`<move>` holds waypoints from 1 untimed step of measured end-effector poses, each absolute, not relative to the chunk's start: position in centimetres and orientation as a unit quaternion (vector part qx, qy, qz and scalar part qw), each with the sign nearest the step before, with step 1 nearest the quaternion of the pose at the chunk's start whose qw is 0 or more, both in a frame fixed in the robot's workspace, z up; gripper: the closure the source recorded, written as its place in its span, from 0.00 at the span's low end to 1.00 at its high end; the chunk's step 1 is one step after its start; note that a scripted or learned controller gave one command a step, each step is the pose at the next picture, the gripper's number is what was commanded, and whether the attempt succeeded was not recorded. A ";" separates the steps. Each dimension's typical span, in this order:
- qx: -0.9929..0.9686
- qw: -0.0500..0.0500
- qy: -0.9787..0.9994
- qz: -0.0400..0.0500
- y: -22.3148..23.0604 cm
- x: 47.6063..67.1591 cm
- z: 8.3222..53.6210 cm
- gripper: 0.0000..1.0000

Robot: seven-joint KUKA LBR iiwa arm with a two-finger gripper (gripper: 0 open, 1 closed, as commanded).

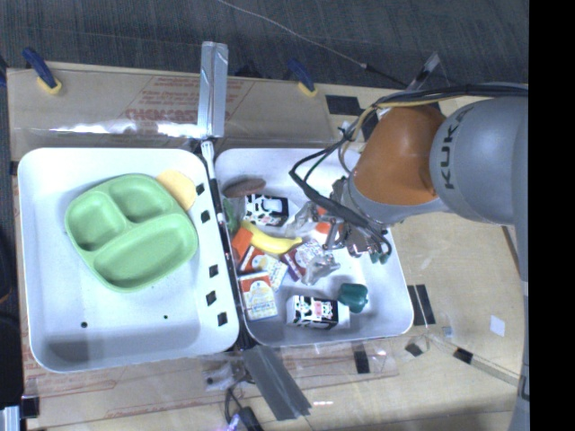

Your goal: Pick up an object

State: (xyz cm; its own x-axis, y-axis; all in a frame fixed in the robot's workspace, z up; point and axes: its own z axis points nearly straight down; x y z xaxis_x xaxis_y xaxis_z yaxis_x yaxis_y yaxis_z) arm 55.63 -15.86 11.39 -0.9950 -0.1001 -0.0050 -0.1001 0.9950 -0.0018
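Left bin: green tray, yellow sponge at its 2 o'clock. Right bin: banana, cartons, teal cup. Your pincer: grip state, cannot tell.

Divided plate in left bin; banana in right bin

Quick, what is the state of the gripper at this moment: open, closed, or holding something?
Gripper: cannot be told. It sits low in the right bin, over the crumpled clear wrapper beside the banana.
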 end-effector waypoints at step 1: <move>0.002 0.001 1.000 0.000 -13.5 54.2 9.3 0.00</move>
